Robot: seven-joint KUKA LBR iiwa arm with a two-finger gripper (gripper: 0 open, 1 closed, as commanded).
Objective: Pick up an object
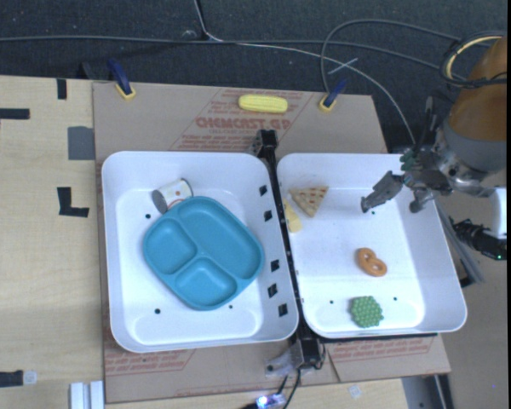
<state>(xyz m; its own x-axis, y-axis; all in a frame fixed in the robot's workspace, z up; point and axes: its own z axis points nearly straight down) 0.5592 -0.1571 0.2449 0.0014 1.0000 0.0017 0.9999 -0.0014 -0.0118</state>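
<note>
Overall, the camera view looks down on two white bins set side by side on a cardboard sheet [238, 126] over a wooden bench. The left bin [123, 254] contains a blue divided tray [203, 251], lying flat near its centre, and a small cup [172, 195] tipped on its side, touching the tray's upper left corner. The right bin [434, 279] holds four items, all apart from each other: a tan triangular wedge [309, 199] near its upper left, a pale yellow piece [290, 220] against the left wall just below the wedge, a small orange pretzel-like ring [371, 262] near the middle, and a green bumpy ball [366, 311] near the front wall. The gripper [400, 194] hangs over the upper right part of the right bin, its two fingers spread wide with nothing between them, well apart from every item. A yellow corn cob [262, 104] rests on the cardboard behind the bins, outside both. Two blue-and-yellow clamps [122, 83] pin the cardboard's rear edge.
</note>
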